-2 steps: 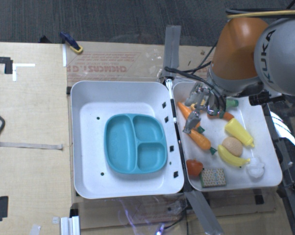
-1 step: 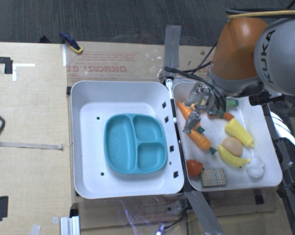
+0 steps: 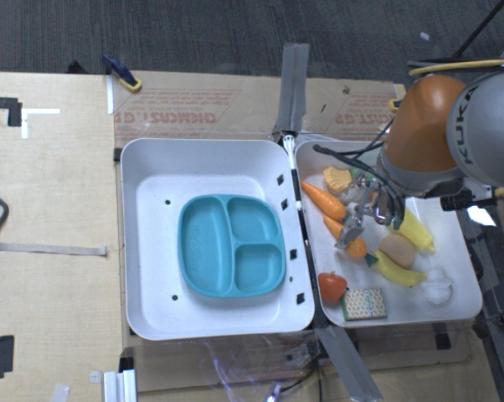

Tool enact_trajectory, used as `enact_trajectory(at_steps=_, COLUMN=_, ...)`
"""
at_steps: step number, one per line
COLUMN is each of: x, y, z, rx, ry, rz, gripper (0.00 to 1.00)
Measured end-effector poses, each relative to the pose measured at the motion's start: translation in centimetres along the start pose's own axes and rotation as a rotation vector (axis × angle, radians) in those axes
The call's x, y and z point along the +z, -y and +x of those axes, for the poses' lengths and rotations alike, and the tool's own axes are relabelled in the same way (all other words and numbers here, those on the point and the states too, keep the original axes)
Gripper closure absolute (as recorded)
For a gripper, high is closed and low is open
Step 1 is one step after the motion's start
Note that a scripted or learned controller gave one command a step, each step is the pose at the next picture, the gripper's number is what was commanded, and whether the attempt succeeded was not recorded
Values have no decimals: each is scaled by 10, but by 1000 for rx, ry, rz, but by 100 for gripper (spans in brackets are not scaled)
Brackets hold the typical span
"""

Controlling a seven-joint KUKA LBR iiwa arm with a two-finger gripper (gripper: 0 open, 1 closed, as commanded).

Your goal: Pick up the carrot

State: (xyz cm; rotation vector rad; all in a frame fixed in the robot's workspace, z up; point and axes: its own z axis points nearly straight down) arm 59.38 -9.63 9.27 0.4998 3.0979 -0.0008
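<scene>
Two orange carrots lie in the right bin [image 3: 457,308]. One long carrot [image 3: 322,198] rests near the bin's left wall, clear of the arm. A second carrot [image 3: 353,248], with a green end pointing toward the bin's front, lies partly under my gripper [image 3: 352,227]. The gripper hangs low over this second carrot, pointing down and left from the grey and orange wrist [image 3: 424,132]. The arm's shadow and body hide how the gripper meets the carrot.
Around the carrots sit a yellow wedge [image 3: 337,178], a tan lump [image 3: 396,248], a banana [image 3: 400,271], a yellow piece [image 3: 418,231], a red tomato [image 3: 332,285] and a small patterned box [image 3: 364,304]. The left bin [image 3: 143,182] holds a blue divided plate [image 3: 233,245].
</scene>
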Motion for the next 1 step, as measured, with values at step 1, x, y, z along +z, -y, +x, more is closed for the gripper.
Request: enact_trajectory(at_steps=1, x=-16, y=-1, z=-4, rx=-2, ry=13, rz=-1, gripper=100)
